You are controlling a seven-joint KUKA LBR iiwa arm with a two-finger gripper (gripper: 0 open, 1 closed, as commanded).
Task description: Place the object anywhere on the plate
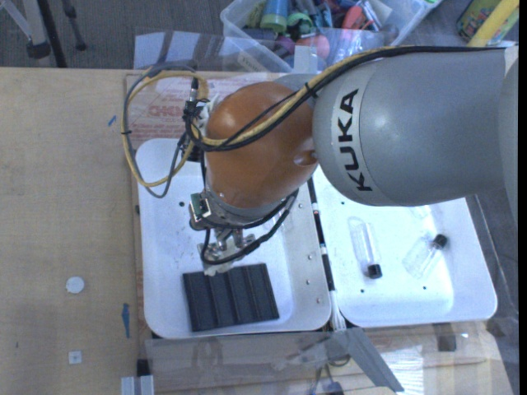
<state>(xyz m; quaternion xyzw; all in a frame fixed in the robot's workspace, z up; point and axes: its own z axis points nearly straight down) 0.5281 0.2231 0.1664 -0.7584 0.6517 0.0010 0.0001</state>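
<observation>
A dark, ribbed rectangular plate [230, 297] lies at the near end of the left bin [160, 245]. My gripper [219, 257] hangs straight down over the plate's far edge, just above or touching its far left corner. The orange wrist band and the grey arm cover the gripper from above. I cannot make out anything held under it. Two clear vials with black caps lie in the right bin: one [365, 250] near the middle and one [424, 253] further right.
The arm's body spans the upper right of the view and hides the far part of both bins. Yellow and black cables [156, 130] loop over the left bin's far left corner. A clear tub of colourful items [329, 11] stands behind the bins.
</observation>
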